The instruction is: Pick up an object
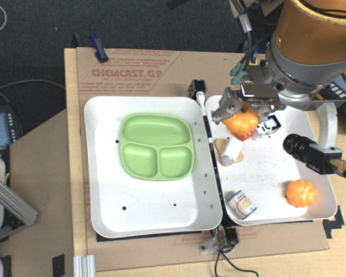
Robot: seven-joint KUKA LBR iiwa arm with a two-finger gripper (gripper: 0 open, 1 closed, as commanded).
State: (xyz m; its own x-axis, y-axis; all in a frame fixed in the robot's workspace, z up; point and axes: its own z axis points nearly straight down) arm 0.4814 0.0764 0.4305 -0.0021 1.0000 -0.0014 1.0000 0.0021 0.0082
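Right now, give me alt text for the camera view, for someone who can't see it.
A grey-and-orange robot arm's hand sits at an orange fruit in the right white bin, which also holds a second orange fruit and a small can. The left white bin holds a green divided plate.

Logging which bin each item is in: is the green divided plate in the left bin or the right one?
In the left bin. The green plate lies flat inside its white rim, left of the divider between the bins.

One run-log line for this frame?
end effector: over right bin, at orange object | grasp: unclear | left bin: green divided plate
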